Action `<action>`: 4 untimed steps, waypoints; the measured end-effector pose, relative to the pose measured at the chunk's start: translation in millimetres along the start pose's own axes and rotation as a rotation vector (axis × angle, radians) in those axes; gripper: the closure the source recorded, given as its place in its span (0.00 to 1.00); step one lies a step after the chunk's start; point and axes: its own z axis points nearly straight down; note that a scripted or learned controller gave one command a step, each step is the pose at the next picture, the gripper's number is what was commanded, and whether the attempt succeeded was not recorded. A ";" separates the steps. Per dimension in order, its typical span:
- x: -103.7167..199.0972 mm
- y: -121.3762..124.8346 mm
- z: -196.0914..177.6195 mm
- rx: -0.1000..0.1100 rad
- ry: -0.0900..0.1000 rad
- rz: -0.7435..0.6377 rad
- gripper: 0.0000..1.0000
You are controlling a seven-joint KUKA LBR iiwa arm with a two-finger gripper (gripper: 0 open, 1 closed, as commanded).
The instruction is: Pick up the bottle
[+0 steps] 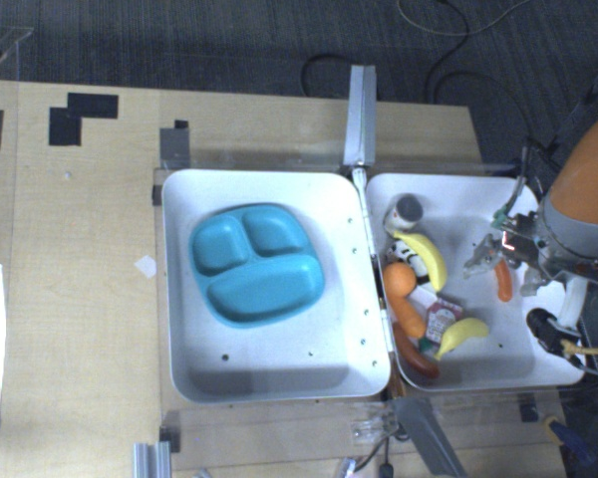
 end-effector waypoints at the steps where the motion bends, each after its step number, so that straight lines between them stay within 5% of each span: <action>1: 1.1 1.3 -10.8 -0.003 0.002 -0.004 1.00; 2: 1.0 1.3 -10.8 -0.003 0.002 -0.003 0.00; 3: -3.3 -21.1 40.5 0.002 0.001 0.367 0.00; 4: -49.5 -18.8 89.3 -0.003 0.006 0.829 0.00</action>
